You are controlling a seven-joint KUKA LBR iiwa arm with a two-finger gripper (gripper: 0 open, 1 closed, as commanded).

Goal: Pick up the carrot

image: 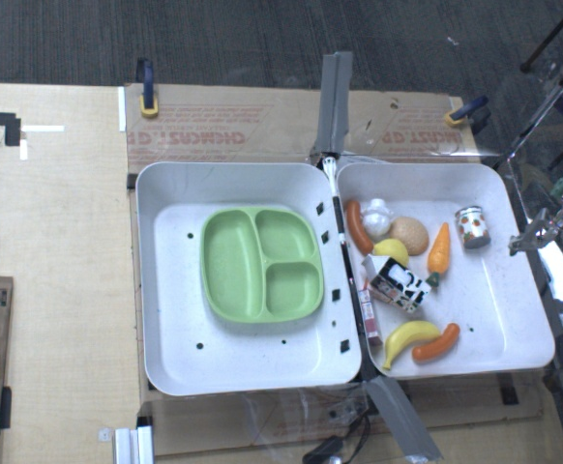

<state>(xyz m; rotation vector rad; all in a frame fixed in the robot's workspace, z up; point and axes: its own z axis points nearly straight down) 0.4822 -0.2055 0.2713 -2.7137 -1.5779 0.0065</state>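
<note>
Camera view looks down on a light wooden surface (pixel 59 201) with two white bins side by side. The robot's jaws sit at the far right, by the outer rim of the right white bin (pixel 494 177). They are blurry and partly cut off, so I cannot tell if they are spread or pressed together. Nothing is seen between them.

The small orange carrot with a green tip (pixel 439 249) lies in the right bin, off to the picture-left of the jaws and apart from them. A small silver can (pixel 472 227) sits between the jaws and the carrot, a bit higher up. Past the carrot, farther from the jaws, is a round tan potato (pixel 409 235).

The job looks like it has hardly begun. The carrot is not picked up yet. The jaws would have to reach it, grab it and lift it.
</note>
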